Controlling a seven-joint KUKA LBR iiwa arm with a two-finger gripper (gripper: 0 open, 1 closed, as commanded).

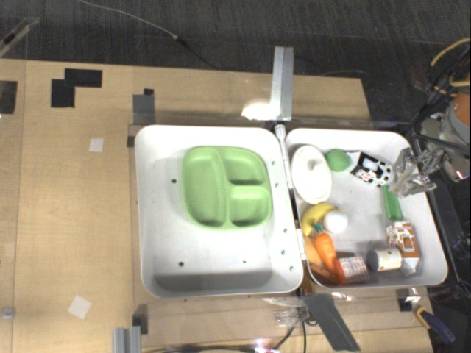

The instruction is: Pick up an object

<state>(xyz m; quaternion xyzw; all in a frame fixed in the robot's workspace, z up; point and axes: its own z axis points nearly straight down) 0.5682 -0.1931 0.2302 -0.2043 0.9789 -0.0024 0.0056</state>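
left bin (158, 197): green divided tray (224, 185), loads of open room | right bin (434, 267): packed, white bowl (311, 173), banana (316, 213), carrot (324, 252), green marker (392, 204) | gripper (413, 173) by far right rim, nothing held, fingers can't tell | risk: clipping rim, nudging neighbours, empty grab

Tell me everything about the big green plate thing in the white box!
The green divided tray looks like smooth, light green plastic with rounded corners. It has three sunken sections: one long one on its left and two smaller ones stacked on its right. Nothing can be seen lying in the sections. It lies flat, right side up, near the middle of the left bin, touching only the bin's floor.
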